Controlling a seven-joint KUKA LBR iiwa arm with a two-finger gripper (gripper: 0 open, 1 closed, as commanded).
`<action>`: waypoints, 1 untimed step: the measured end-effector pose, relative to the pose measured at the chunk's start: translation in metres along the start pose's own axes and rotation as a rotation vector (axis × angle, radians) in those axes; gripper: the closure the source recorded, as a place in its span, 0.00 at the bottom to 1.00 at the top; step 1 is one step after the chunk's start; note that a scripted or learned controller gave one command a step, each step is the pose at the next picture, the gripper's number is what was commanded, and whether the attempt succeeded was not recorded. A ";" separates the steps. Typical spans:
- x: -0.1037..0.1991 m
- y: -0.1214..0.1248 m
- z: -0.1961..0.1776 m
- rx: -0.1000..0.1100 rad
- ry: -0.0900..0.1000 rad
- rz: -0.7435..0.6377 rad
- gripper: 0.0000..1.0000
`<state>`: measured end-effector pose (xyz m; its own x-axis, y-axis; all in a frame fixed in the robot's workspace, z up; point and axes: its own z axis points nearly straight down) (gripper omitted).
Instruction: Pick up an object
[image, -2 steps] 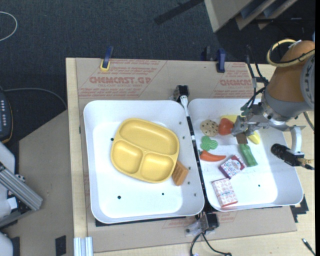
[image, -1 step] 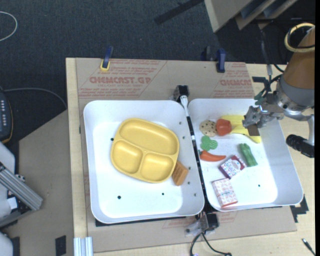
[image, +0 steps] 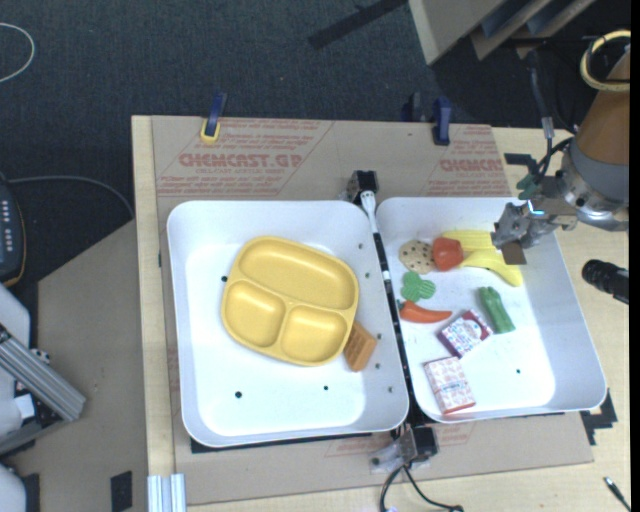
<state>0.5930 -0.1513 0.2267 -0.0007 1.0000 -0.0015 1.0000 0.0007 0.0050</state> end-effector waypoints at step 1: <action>0.048 -0.019 -0.001 0.007 0.004 -0.004 1.00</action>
<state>0.5736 -0.1033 0.2278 -0.0047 1.0000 0.0022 1.0000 0.0047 -0.0022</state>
